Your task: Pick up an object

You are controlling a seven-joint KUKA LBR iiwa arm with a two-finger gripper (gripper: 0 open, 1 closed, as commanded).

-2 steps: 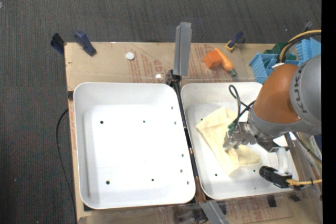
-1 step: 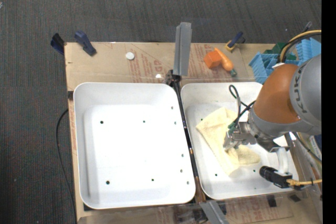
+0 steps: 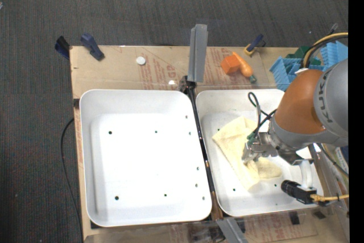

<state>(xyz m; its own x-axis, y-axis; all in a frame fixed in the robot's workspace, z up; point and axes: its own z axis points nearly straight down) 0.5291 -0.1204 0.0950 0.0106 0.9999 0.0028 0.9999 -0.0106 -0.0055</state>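
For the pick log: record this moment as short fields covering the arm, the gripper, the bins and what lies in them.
arm: reaches in from the right, over the right bin
gripper: low over the pale yellow cloth
grasp: cannot tell
cloth: lies crumpled in the right bin
left bin: white, small dark dots on its floor
behind bins: orange object on the cardboard

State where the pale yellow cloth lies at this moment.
The pale yellow cloth lies in the right-hand white bin, spread across its floor, with the gripper directly over its lower right part.
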